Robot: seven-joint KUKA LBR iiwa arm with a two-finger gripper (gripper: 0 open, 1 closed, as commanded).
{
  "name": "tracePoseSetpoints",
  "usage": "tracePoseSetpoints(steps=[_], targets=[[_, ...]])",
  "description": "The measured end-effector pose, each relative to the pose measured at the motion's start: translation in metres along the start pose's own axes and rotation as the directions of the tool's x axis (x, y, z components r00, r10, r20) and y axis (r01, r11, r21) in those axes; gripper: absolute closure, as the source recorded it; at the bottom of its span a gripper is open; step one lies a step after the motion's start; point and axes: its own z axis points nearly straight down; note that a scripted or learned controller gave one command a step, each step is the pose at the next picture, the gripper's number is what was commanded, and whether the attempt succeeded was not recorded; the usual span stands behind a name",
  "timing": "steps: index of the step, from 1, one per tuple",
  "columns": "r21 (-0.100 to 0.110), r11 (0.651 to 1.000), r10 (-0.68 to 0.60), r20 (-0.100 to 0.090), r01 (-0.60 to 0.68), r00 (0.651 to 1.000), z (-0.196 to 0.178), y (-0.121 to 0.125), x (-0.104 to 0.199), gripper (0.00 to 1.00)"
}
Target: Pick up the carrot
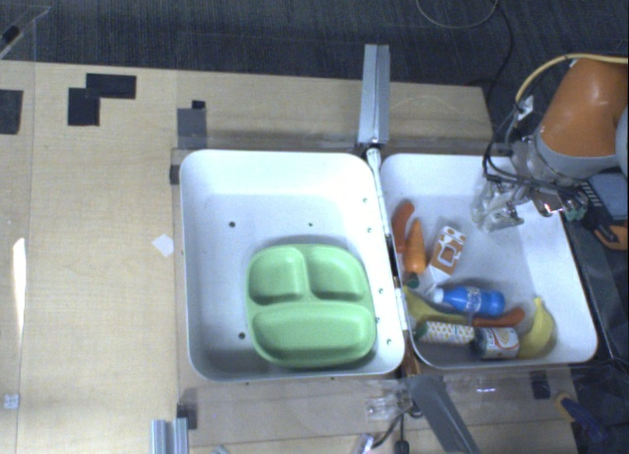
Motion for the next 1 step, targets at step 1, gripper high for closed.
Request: tracePoseSetpoints(steps=[1], targets=[[0.001,0.917,-0.399,0.002,0.399,0.917,-0.0009,0.0218,-0.0287,1.00]])
